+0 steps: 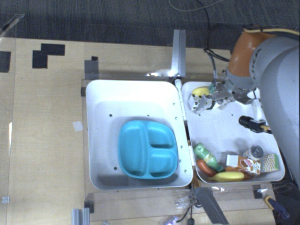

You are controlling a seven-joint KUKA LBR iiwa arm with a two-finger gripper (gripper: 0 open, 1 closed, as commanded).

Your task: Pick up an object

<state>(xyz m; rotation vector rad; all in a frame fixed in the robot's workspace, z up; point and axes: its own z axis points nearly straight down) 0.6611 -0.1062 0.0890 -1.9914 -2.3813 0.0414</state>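
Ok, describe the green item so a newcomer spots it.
Take the bin without the blue tray. In its near corner, by the shared wall, the green item lies just behind a red one and a yellow one; nothing else there is green.

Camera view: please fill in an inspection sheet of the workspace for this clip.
Surface: left bin and right bin, side by side on a pale bench.
Job's things: yellow item, green packet, banana and small carton, all in the right bin.
Clutter: blue divided plate in the left bin.
Grippers: tool at the right bin's far left corner, beside the yellow item; grasp cannot be told.
Cables: thin wire on the floor.
Surroundings: dark carpet.
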